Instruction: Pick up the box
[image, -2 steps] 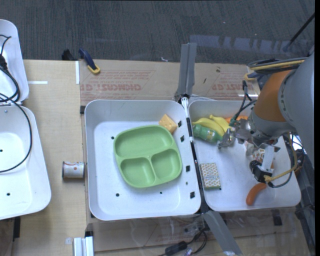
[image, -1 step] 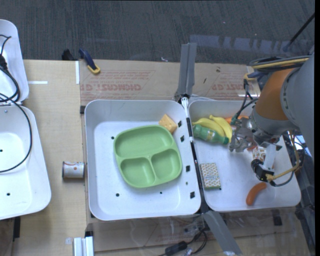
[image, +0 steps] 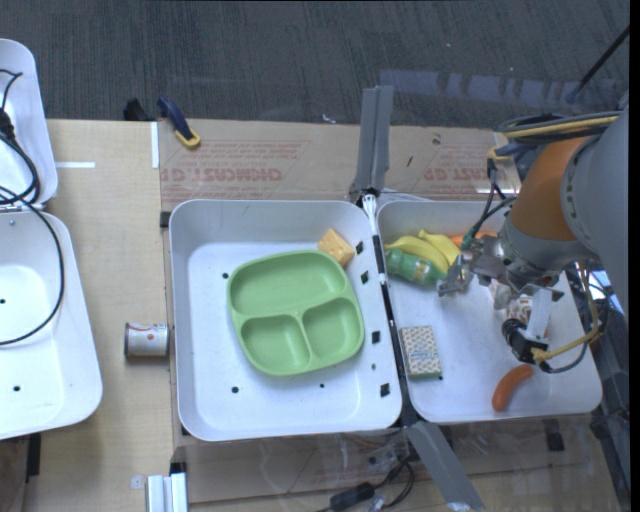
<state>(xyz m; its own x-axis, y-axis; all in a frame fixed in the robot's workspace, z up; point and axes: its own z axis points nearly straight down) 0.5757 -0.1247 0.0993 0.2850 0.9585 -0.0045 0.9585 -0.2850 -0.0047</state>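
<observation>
Lying flat: rectangular patterned box (image: 421, 351).

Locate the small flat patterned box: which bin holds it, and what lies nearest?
The small flat patterned box lies in the right white bin, against its left wall beside the divider, below the green bottle and left of the orange sausage-shaped toy.
</observation>
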